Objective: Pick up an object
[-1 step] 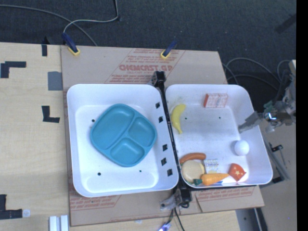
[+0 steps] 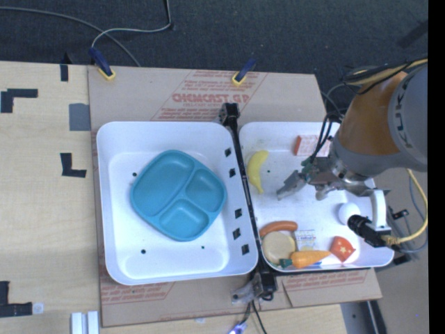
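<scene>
We see gripper (image 2: pixel 304 185) over right bin (image 2: pixel 314 135), fingers spread wide w/ nothing btwn, just right of banana (image 2: pixel 257 170).

Am viewing through single fixed camera above bench (image 2: pixel 42 186), looking down at slant, framing both bins; arm (image 2: pixel 379 127) entering from right edge.

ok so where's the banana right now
In the camera view, the banana lies in the right bin, close to its left wall beside the divider between the bins. The gripper is to its right, and the sausage lies below it.
</scene>
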Motion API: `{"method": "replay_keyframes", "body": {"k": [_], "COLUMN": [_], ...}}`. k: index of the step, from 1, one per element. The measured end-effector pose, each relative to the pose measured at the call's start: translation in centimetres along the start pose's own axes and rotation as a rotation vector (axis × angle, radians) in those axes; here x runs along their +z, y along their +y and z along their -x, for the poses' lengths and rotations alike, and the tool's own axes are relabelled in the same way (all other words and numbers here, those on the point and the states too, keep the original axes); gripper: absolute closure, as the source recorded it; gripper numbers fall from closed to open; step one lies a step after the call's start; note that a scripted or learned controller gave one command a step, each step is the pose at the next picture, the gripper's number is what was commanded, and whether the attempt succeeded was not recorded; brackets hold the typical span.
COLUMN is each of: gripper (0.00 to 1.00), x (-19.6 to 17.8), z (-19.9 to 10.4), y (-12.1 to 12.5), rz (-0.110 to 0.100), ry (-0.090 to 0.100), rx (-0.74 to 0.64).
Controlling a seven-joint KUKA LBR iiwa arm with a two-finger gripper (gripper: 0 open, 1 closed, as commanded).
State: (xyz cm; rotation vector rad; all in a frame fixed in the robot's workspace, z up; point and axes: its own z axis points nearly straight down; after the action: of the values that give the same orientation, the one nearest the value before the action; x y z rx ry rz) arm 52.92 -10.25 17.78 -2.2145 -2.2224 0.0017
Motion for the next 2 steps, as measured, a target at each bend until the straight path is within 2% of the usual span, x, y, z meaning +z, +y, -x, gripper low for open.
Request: {"method": "replay_keyframes", "body": {"k": [1,2], "gripper": [0.0,0.0], "x": [-1.5,7.7], "z": [1.8,-0.6], "y": [6.8,10.0], "rz": [0.003,0.016], "ry": [-0.003,-0.002], "rx": [0.002,0.002]}}
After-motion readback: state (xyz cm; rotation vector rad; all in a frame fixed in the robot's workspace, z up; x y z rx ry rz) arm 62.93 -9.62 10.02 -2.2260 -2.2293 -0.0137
